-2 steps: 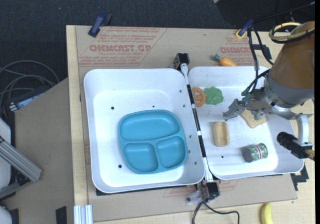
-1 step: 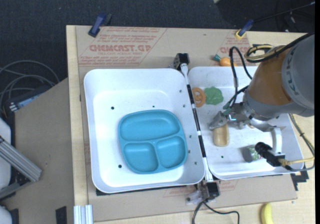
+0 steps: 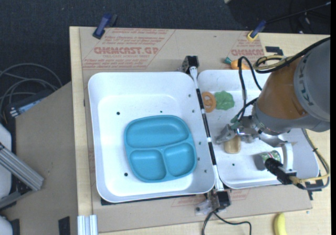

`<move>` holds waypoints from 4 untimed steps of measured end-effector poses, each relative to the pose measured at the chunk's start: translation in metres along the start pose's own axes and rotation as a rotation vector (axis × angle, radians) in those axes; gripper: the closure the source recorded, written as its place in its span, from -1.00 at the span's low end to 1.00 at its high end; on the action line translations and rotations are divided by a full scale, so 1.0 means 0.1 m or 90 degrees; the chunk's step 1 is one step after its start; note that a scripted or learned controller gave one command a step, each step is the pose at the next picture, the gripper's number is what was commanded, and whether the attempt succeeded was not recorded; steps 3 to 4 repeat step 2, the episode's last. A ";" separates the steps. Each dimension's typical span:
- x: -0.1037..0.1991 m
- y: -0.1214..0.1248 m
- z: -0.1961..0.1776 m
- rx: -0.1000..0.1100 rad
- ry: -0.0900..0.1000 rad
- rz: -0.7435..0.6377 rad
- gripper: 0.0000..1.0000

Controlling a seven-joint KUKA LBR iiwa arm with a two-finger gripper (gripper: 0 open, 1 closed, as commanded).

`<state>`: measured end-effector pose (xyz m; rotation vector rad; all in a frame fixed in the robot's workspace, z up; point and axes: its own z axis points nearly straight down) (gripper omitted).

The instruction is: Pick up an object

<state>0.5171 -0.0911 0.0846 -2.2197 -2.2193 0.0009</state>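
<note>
The right white bin (image 3: 247,179) holds an orange ring-shaped piece (image 3: 209,101), a green lump (image 3: 225,99) and a small tan rounded object (image 3: 232,146). My gripper (image 3: 231,133) hangs low over the bin's left half, directly above the tan object and close to or touching its top. The grey arm with its orange band (image 3: 278,97) comes in from the right and covers much of the bin's right side. A small grey-green item (image 3: 262,161) lies near the bin's front, right of the tan object.
The left white bin (image 3: 105,92) holds a blue divided tray (image 3: 160,147). The ridge where the two bins meet (image 3: 205,123) runs just left of the gripper. Cables loop over the arm at the right. A yellow item (image 3: 280,224) lies on the bench's front edge.
</note>
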 end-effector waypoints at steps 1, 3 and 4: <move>0.00 0.00 -0.09 -0.001 -0.001 0.000 1.00; 0.51 0.10 -1.28 -0.003 -0.001 -0.001 1.00; 0.51 0.10 -1.28 -0.003 -0.001 -0.001 1.00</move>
